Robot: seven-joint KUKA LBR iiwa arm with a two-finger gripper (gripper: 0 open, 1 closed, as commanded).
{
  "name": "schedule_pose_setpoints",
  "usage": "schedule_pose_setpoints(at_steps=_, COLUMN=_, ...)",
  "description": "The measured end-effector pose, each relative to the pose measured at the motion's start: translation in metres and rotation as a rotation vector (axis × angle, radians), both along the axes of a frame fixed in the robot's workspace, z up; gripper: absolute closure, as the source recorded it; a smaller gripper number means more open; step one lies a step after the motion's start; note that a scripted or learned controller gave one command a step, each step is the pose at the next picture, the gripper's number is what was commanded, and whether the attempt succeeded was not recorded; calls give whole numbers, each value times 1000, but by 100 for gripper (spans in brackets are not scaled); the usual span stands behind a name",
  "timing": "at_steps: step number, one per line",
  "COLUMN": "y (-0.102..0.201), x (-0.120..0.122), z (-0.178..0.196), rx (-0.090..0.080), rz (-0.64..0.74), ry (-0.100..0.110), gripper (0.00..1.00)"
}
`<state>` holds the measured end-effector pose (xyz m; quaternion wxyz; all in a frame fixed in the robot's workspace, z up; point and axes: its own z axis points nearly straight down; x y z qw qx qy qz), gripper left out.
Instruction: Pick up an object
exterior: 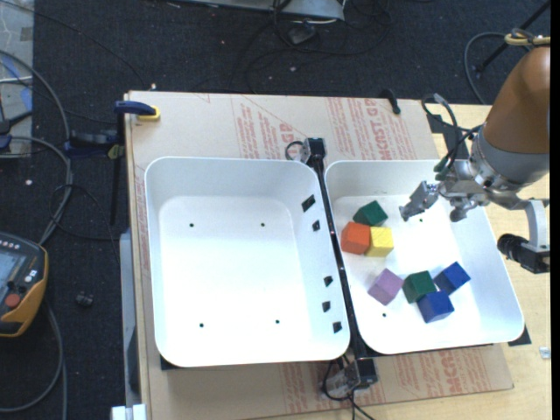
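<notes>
The right bin holds several small cubes. A dark green cube, an orange cube and a yellow cube cluster near the bin's left wall. Lower down lie a purple cube, a green cube and two blue cubes. My gripper hangs over the upper right part of this bin, to the right of the dark green cube. It is open, its fingers spread, with nothing between them.
The left bin stands beside the right one, joined along a black divider. The arm's grey and orange wrist comes in from the right. Cables and a blue clamp lie beyond the bench's far edge.
</notes>
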<state>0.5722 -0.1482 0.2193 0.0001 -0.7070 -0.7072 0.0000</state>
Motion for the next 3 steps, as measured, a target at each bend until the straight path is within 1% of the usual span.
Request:
schedule_pose_setpoints(at_steps=1, y=-5, x=96, z=-138, rx=1, rz=1, ry=9, gripper=0)
schedule_pose_setpoints(at_steps=2, y=37, x=82, z=-111, rx=1, rz=3, ry=-3, gripper=0)
schedule_pose_setpoints(at_steps=3, y=50, x=44, z=-132, rx=0, rz=0, ry=1, gripper=0)
